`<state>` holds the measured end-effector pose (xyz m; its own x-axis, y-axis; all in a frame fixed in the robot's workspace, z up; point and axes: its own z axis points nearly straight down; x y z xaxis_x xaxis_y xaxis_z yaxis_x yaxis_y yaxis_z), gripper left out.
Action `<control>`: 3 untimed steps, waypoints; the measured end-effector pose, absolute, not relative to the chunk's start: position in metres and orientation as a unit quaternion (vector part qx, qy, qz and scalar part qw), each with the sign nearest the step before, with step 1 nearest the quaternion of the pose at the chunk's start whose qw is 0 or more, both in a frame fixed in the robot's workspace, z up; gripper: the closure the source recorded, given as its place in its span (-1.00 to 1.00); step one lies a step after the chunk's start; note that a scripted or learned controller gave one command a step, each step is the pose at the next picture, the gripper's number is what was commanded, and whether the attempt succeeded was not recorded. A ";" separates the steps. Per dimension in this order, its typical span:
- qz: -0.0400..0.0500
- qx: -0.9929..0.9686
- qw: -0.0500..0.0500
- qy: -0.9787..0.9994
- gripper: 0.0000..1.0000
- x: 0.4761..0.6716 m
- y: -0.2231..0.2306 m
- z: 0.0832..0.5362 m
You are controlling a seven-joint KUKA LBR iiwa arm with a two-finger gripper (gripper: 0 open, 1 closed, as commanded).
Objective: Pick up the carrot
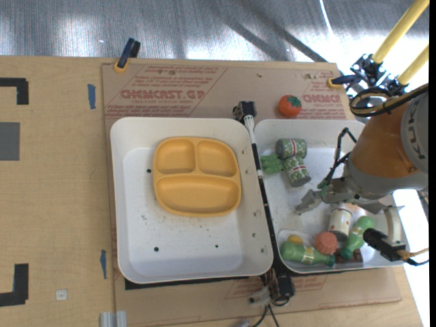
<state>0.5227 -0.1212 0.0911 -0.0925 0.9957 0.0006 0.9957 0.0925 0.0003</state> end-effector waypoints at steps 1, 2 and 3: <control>-0.002 -0.621 -0.005 -0.784 -1.00 0.482 -0.097 0.087; 0.000 -0.515 -0.002 -0.857 -1.00 0.480 -0.139 0.199; -0.001 -0.636 -0.001 -0.772 -1.00 0.480 -0.100 0.087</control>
<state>0.4802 -0.1001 0.0873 -0.1922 0.9813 0.0004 0.9813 0.1922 0.0025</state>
